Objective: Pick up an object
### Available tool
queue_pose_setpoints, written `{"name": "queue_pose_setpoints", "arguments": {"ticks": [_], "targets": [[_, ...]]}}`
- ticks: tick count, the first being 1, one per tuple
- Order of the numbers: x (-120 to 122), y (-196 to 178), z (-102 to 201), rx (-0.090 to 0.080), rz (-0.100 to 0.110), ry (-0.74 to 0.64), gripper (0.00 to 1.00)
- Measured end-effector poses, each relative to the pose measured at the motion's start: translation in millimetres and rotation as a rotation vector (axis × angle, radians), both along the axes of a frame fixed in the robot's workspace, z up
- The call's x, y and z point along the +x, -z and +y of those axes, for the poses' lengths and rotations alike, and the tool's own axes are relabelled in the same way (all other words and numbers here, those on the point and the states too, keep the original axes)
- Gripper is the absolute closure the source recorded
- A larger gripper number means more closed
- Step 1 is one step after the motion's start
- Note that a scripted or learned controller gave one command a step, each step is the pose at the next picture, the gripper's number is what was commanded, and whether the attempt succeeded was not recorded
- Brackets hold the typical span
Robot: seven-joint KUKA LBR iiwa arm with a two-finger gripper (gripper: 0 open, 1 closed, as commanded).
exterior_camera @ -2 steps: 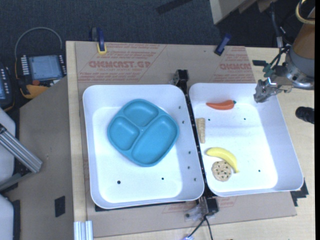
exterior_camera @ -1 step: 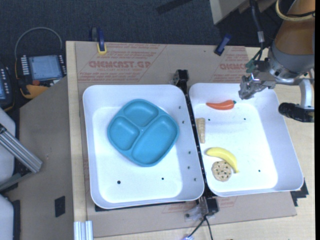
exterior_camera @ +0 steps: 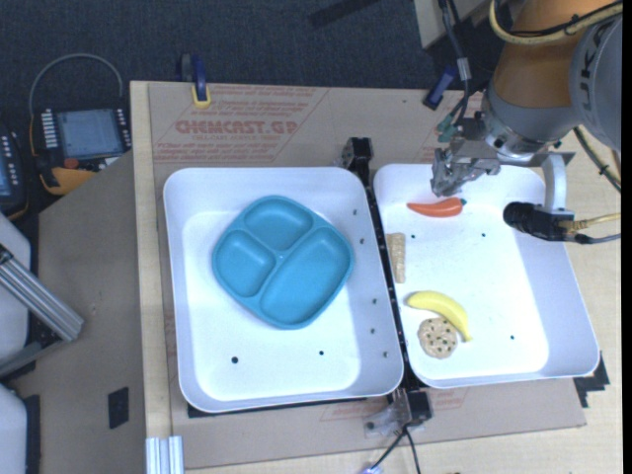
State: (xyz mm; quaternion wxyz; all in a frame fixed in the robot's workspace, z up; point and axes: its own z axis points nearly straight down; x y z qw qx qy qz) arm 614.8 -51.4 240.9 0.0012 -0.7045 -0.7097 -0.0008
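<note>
In the right bin [exterior_camera: 533, 294] lie a red chili pepper [exterior_camera: 434, 206] at the far left, a tan cracker stick [exterior_camera: 397, 257] along the left wall, a yellow banana [exterior_camera: 440, 309] and a round cookie [exterior_camera: 436, 338] near the front. My gripper [exterior_camera: 449, 184] hangs just above the chili pepper's right end, fingertips pointing down at it. Nothing is visibly held between them. The grey arm with its orange band reaches in from the upper right.
The left bin [exterior_camera: 197, 205] holds a blue divided plate [exterior_camera: 283, 261]. A black cylindrical part [exterior_camera: 531, 217] juts over the right bin's far right side. A black clamp [exterior_camera: 356, 152] sits between the bins at the back.
</note>
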Motion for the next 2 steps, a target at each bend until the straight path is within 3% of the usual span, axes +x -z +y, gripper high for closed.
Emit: {"name": "queue_pose_setpoints", "arguments": {"ticks": [2], "targets": [[-4, 11, 127, 0.000, 0.002, 0.000, 1.00]]}}
